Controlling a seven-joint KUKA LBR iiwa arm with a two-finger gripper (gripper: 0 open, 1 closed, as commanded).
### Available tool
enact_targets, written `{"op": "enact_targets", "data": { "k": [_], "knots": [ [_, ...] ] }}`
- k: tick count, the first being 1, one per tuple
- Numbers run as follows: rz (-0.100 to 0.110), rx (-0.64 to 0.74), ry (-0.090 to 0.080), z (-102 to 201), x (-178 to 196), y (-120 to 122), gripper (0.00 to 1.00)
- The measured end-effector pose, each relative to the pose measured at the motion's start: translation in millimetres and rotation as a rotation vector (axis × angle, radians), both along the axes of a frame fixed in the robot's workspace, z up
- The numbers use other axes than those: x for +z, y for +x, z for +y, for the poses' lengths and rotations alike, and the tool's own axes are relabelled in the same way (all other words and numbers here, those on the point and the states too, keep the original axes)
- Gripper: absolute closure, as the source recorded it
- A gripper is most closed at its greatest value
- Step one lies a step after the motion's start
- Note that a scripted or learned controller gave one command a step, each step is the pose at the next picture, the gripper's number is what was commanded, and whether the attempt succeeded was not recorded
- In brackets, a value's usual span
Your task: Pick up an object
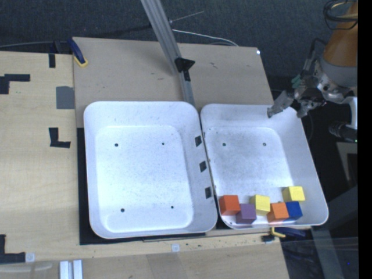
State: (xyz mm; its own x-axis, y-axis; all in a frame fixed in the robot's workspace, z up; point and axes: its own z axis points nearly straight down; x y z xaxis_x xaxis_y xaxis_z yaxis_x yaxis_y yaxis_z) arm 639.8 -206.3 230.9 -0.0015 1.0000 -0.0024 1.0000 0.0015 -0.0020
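Several small blocks lie along the near edge of the right bin (290, 133): an orange block (229, 204), a purple block (247, 213), a yellow block (262, 203), a second orange block (279, 211), a blue block (293, 210) and another yellow block (294, 193). My gripper (289, 104) hangs over the bin's far right corner, well away from the blocks. Its fingers look spread, with nothing between them.
The left bin (139, 167) sits beside the right one. A slanted metal pole (165, 34) rises behind the bins. The arm's orange band (340, 45) is at the upper right.
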Motion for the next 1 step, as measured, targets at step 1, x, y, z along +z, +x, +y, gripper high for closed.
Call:
{"op": "enact_targets", "data": {
  "k": [1],
  "knots": [
    [0.001, 0.0, 0.0, 17.6, -19.7, 10.0, 0.0]
  ]
}}
